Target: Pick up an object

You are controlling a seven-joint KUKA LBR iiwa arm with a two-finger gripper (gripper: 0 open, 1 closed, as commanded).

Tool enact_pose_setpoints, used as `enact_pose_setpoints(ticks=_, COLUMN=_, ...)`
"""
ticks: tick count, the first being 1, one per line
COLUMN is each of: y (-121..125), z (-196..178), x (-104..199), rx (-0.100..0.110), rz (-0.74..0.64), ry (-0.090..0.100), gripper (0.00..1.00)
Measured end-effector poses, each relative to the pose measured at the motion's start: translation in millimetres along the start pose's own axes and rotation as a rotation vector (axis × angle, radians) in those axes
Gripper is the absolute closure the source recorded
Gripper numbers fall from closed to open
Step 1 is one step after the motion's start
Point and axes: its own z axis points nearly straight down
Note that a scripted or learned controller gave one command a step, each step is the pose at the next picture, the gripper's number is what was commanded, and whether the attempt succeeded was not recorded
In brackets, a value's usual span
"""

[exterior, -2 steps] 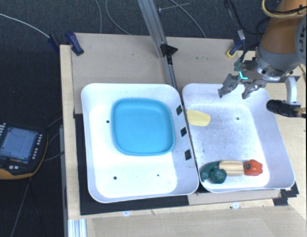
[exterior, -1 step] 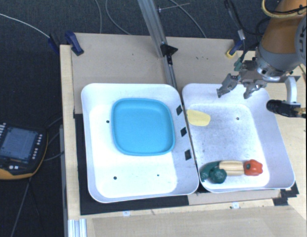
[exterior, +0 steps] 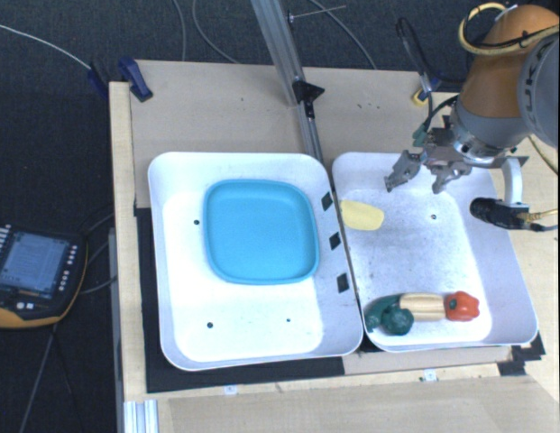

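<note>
My gripper (exterior: 415, 184) hangs over the far end of the right bin (exterior: 496, 269), its two fingers spread open with nothing between them. A pale yellow object (exterior: 362, 215) lies at the bin's left wall, a short way left of and nearer than the gripper. Along the bin's near edge lie a dark green object (exterior: 390, 317), a tan cylinder (exterior: 422, 307) and a red object (exterior: 461, 306), packed in a row.
The left bin (exterior: 176, 269) holds a blue square plate (exterior: 261, 231). A metal post (exterior: 284, 43) slants up from between the bins. A black connector (exterior: 496, 211) and cables hang at the right bin's far right edge. A teach pendant (exterior: 32, 269) lies off the bench.
</note>
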Motion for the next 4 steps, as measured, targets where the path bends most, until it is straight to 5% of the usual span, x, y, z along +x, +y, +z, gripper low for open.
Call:
enact_pose_setpoints(ticks=2, y=-4, z=83, x=-7, rx=0.0, rz=0.0, ry=0.0, gripper=0.0)
enact_pose_setpoints(ticks=3, y=-2, z=70, x=-7, rx=-0.005, rz=0.0, ry=-0.001, gripper=1.0)
enact_pose_setpoints(ticks=4, y=7, z=11, x=-6, rx=-0.009, rz=0.0, ry=-0.001, gripper=1.0)
